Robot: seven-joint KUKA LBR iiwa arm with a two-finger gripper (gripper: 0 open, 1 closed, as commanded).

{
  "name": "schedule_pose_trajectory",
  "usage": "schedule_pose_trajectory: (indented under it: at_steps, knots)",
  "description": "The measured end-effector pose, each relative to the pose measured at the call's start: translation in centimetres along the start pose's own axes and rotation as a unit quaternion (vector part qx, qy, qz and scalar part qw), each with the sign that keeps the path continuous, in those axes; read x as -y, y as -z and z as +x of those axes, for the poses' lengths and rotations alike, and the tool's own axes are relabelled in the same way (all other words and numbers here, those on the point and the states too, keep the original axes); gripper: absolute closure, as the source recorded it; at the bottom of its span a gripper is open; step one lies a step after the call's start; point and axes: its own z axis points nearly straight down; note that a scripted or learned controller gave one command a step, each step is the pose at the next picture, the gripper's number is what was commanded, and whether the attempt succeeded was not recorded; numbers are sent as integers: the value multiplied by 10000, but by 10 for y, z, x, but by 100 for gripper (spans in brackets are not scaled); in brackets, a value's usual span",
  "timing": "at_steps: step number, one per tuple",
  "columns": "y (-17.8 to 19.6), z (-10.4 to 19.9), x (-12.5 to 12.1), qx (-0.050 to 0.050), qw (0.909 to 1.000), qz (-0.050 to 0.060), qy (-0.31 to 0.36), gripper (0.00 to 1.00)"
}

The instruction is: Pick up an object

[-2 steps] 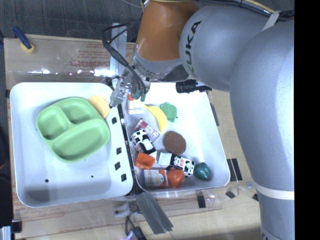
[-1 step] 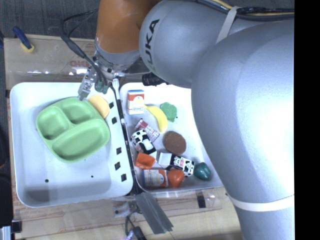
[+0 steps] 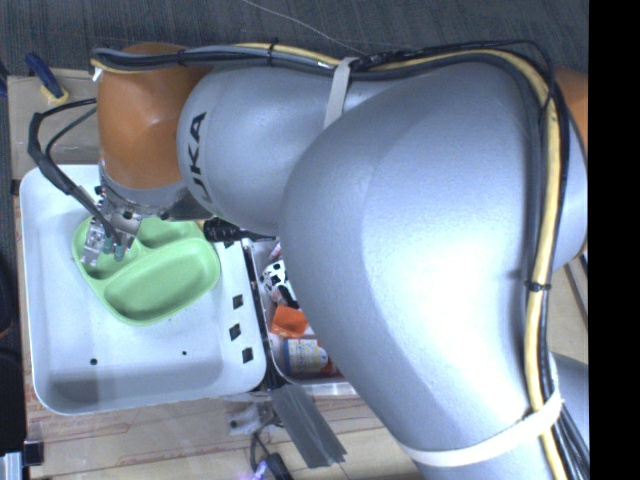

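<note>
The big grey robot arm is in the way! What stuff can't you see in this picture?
- Right bin: the arm covers most of it in the camera view; a few objects peek out, too small to name.
- Gripper: over the green dish in the left bin, blurred; its grip cannot be judged.
- Green dish: the wrist hides its far rim.

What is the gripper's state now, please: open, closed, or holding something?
Gripper: cannot be told; it sits over the rim of the green dish in the left bin.
</note>
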Motion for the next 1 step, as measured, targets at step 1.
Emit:
schedule_pose_trajectory:
  at_steps: [1]
  knots:
    - [10,-34,13,47,9972,-19,748,100]
